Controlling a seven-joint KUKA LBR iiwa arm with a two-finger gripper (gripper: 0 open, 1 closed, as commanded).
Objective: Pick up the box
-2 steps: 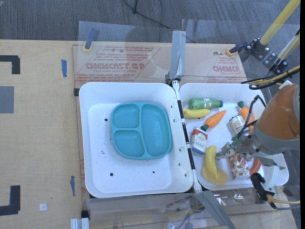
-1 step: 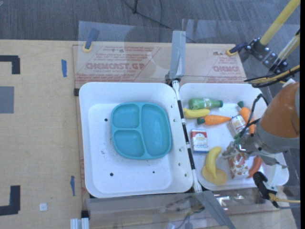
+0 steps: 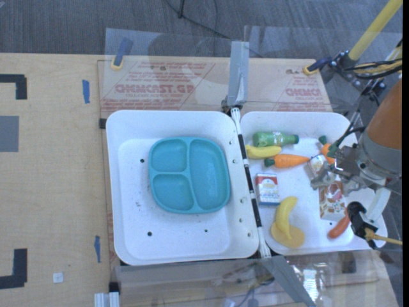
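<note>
One small red-and-white carton box [image 3: 268,188], untouched, right bin; my gripper [image 3: 327,174] well apart (finger state unclear). Step: approach. Next: move left, descend.

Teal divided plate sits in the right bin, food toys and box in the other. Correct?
Not quite. The camera view shows the teal divided plate in the left bin; the food toys and the box lie in the right bin.
</note>
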